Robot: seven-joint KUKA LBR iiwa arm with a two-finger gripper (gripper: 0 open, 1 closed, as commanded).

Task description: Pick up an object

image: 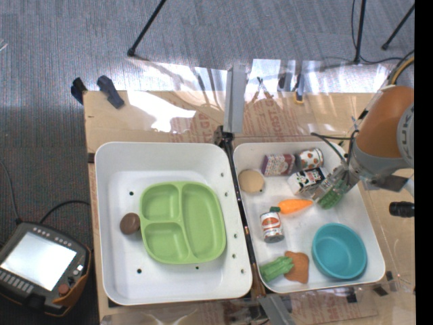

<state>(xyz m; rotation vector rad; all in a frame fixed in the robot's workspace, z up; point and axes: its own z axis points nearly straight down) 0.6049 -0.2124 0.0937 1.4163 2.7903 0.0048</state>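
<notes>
Green tray (183, 222) left; hand (329, 193) beside carrot (295, 206).

My pincer (329, 193) hangs just beside the carrot (295, 206), above the teal bowl (339, 250) in the right bin (374, 244).

Black tripod legs (150, 20) on grey carpet (61, 39); handheld control pendant (42, 264) at lower left; black clamps (108, 90) on bench corner
</notes>
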